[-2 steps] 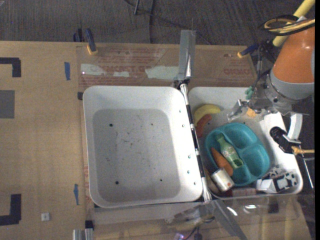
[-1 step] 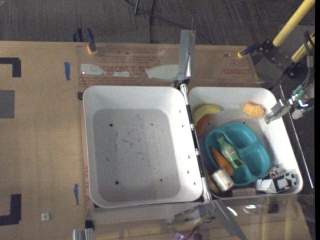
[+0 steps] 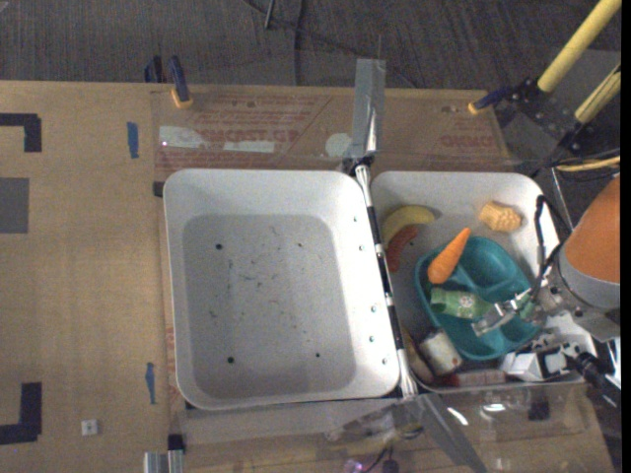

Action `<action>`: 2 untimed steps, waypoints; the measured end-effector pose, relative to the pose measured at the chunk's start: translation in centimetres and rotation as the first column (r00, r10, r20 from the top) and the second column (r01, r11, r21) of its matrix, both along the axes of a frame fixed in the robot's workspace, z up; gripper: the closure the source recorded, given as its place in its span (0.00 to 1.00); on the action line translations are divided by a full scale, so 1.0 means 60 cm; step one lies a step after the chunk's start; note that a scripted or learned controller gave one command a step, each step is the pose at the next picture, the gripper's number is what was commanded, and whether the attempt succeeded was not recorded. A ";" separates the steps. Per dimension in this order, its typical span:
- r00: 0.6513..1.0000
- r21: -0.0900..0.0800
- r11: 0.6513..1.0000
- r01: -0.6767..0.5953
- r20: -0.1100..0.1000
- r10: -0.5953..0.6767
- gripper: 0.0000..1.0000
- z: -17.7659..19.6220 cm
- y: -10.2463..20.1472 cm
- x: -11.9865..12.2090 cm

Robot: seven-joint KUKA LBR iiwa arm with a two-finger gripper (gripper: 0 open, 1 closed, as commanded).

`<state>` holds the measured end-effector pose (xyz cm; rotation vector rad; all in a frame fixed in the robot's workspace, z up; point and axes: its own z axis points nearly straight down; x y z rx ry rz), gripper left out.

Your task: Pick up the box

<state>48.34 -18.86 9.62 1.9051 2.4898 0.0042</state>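
- Box (image 3: 456,303): small, flat, green w/ white print; lies tilted in teal bowl (image 3: 493,269), right bin (image 3: 449,187), just below the orange carrot (image 3: 450,254).
- Print on box: too small to read.
- Gripper (image 3: 505,312): over bowl's lower right, at box's right end; its state can't be told, possibly touching the box.
- Cardboard behind bins (image 3: 246,116): red lettering, blurred, not legible.
- Left bin (image 3: 197,190): white, speckled floor.

Two white bins side by side on cardboard-covered bench (image 3: 79,294). Left bin (image 3: 266,190) speckled with small dark marks. Right bin (image 3: 444,187) holds teal bowl (image 3: 483,264), orange carrot (image 3: 450,255) leaning on bowl's rim, yellow banana (image 3: 406,221), tan corn-like piece (image 3: 501,216).
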 end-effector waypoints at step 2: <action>1.000 -0.009 1.000 0.006 0.017 -0.005 0.00 -0.004 0.056 0.004</action>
